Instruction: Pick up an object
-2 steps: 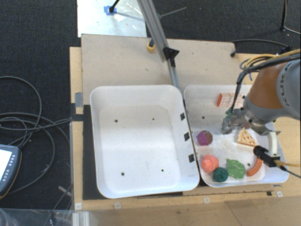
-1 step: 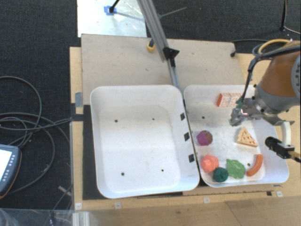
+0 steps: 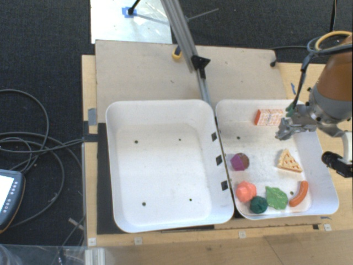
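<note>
The triangular pizza slice (image 3: pixel 289 162), tan with red dots, lay flat in the right bin (image 3: pixel 329 202), near a smooth orange sausage (image 3: pixel 298 194) and a crinkled green leaf (image 3: pixel 277 197). The gripper (image 3: pixel 287 130) hung just above it from the right, its grip state impossible to tell.

A robotics lab or test cell. A plywood bench (image 3: pixel 165 70) carries two white bins (image 3: pixel 160 112), with loose cables (image 3: pixel 33 148) on dark carpet (image 3: pixel 44 37) past its left edge. A control pendant (image 3: pixel 8 195) lies at far left, and a metal pole (image 3: pixel 179 21) crosses the bench's far edge.
</note>
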`<move>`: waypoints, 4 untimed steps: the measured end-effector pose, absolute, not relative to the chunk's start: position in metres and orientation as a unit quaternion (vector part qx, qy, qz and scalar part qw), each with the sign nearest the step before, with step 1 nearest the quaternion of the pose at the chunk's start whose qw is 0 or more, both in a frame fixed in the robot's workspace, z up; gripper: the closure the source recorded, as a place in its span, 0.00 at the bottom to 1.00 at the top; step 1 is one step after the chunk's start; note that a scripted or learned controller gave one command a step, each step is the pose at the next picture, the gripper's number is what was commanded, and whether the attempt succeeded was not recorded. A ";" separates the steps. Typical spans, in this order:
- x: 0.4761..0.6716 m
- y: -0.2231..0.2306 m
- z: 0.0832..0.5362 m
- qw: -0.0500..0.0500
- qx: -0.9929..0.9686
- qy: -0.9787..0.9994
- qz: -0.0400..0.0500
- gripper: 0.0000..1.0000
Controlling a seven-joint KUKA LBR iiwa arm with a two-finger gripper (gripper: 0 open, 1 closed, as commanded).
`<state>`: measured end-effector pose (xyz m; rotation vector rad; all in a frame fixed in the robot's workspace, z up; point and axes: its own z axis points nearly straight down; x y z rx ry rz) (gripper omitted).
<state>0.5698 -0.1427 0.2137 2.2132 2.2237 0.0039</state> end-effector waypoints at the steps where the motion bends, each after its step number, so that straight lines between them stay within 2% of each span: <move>1: 0.586 -0.088 0.209 0.001 0.703 0.711 0.002 1.00; 2: 0.588 -0.034 0.222 0.001 0.703 0.711 0.002 1.00; 4: 0.611 0.066 0.219 0.000 0.704 0.711 0.002 1.00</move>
